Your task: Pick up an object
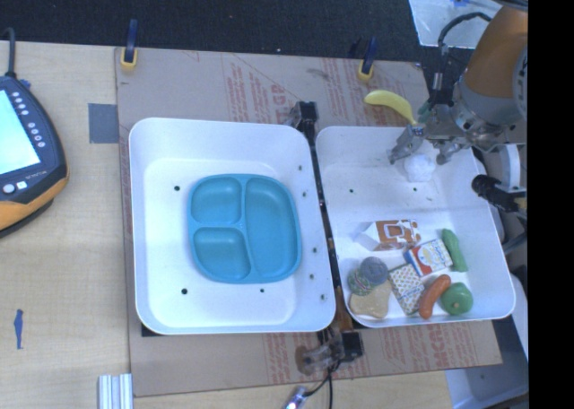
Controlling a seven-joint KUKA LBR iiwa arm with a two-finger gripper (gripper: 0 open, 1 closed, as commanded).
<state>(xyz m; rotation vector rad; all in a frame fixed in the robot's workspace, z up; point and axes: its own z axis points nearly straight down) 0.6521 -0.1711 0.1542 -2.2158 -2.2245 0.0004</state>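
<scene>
The gripper (421, 144), fingers spread apart, is held low in the right bin (345, 152), over a small white object (419, 168). It should be centred before closing, approx. vertical descent.

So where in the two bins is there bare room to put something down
Bare floor rings the blue plate in the left bin. In the right bin, the middle strip between the claw and the toy food pile is free; its near end is crowded.
</scene>
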